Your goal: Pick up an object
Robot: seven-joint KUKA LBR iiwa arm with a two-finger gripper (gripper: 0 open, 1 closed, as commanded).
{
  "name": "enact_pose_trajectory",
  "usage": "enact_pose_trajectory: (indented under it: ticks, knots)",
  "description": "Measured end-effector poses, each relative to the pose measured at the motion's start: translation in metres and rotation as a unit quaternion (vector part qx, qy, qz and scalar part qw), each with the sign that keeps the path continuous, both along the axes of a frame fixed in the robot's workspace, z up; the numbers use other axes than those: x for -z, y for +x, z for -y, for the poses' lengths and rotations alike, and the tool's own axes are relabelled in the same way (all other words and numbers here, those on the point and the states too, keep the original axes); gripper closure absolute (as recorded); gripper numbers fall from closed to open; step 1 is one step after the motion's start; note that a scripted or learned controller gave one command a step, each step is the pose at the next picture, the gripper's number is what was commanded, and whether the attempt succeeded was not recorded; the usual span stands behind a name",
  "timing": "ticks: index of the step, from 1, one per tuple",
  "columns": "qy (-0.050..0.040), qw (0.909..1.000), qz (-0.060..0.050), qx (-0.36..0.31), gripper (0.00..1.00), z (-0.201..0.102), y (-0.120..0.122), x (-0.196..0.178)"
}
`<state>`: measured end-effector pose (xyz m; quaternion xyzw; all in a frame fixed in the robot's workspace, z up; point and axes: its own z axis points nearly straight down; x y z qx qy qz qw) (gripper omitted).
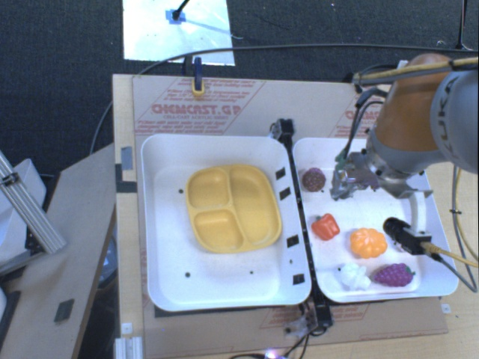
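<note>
Left bin holds a yellow tray; right bin holds, from far to near, a brown ball, red pepper, orange pumpkin, purple grapes and a white toy. The gripper sits just right of the ball, over the bin's far part; whether its claw is wide or narrow cannot be told.

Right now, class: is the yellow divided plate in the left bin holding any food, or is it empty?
Empty. The yellow divided plate lies flat in the left bin, and all three compartments show bare yellow.
</note>
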<state>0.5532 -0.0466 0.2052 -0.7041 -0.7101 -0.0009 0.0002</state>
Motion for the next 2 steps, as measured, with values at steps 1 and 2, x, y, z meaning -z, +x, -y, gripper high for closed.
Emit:
enact_pose_trajectory:
  ticks: [1,2]
  knots:
    - [0.0001,1.0,0.0,-0.001,1.0,-0.049,-0.004,-0.005]
    - [0.0,1.0,-0.001,0.0,1.0,-0.095,-0.025,0.0]
